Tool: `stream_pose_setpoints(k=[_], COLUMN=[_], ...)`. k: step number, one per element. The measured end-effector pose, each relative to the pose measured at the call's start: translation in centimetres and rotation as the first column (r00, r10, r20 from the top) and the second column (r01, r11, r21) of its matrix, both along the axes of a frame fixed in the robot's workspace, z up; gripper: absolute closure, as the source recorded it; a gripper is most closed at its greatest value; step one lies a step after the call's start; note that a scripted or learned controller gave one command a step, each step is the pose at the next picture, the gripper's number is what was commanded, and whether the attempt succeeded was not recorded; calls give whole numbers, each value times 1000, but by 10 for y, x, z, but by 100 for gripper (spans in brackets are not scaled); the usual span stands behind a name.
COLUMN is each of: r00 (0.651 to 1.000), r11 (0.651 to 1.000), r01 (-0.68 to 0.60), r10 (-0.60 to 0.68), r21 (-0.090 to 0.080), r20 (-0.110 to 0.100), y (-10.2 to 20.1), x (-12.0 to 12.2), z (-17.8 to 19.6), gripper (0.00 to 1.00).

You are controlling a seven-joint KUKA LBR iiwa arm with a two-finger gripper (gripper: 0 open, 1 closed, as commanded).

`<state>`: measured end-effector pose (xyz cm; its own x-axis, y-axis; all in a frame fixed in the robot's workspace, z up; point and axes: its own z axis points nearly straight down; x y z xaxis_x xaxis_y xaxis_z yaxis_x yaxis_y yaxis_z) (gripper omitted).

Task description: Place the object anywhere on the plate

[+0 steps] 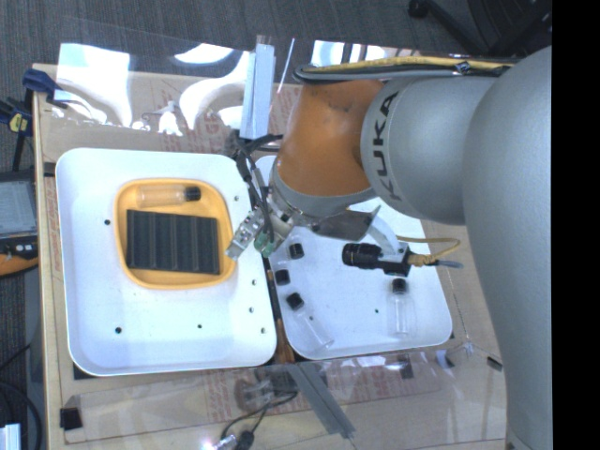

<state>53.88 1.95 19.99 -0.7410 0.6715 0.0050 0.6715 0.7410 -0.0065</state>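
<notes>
Above the seam between the two bins, the claw is being held; its state cannot be told. With the clear vial already lying on the yellow plate, a descent there is risking it being knocked off.

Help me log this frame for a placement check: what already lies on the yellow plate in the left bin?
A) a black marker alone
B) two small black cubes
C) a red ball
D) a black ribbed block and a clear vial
D: the plate in the left bin carries a black ribbed block with a clear vial lying above it near the plate's far rim.
</notes>
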Motion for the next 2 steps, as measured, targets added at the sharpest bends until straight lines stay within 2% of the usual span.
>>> stream_pose_setpoints(k=[1, 2], r00=[1000, 998], r11=[1000, 998], r01=[0, -70], r10=[0, 70], r21=[0, 1], r20=[0, 7], y=[0, -27], x=[0, 29], z=[0, -9], gripper=[0, 0])
